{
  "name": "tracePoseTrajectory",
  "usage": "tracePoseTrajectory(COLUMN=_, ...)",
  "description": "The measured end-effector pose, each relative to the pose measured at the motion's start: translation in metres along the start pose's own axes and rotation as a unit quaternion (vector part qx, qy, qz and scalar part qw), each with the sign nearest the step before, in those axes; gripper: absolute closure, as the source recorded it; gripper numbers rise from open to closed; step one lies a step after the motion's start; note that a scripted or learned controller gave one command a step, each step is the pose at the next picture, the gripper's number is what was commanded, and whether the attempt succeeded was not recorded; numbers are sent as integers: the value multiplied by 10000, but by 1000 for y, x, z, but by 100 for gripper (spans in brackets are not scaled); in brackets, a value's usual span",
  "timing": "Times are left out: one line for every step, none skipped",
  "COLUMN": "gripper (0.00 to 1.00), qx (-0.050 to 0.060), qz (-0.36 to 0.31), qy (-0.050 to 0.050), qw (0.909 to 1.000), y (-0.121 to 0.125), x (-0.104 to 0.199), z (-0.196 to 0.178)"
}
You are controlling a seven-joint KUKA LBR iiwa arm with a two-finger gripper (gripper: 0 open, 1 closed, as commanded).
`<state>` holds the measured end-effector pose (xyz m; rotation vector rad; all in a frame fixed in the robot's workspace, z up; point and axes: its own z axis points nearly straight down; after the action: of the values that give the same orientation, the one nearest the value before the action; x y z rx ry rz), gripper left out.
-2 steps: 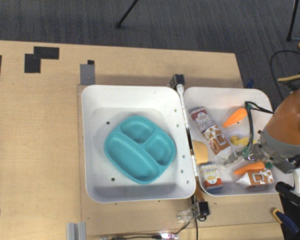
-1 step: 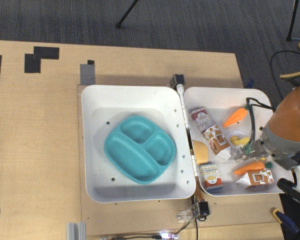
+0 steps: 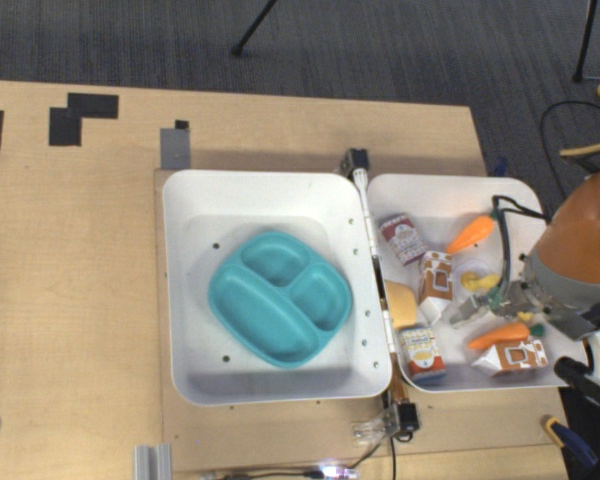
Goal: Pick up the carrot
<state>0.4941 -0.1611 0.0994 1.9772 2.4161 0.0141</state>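
Observation:
Two orange carrots lie in the right bin [image 3: 450, 193]. One carrot [image 3: 470, 234] with a green tip sits near the back, pointing up to the right. The other carrot [image 3: 498, 336] lies near the bin's front right, just under the gripper [image 3: 477, 310]. The gripper hangs low over the bin's right half, between the two carrots and closer to the front one. The grey wrist and orange band [image 3: 585, 233] hide part of the bin's right side. Nothing shows as held.
The right bin also holds a red-and-white carton [image 3: 402, 238], a brown carton [image 3: 437, 275], a yellow cheese wedge [image 3: 404, 304], a small can [image 3: 421, 354] and another carton [image 3: 521, 356]. A teal divided plate [image 3: 280, 296] lies in the left bin [image 3: 185, 268].

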Motion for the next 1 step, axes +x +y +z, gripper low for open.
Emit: tracePoseTrajectory(gripper=0, qx=10, qz=578, qy=73, qw=9983, y=105, x=-37, z=12)
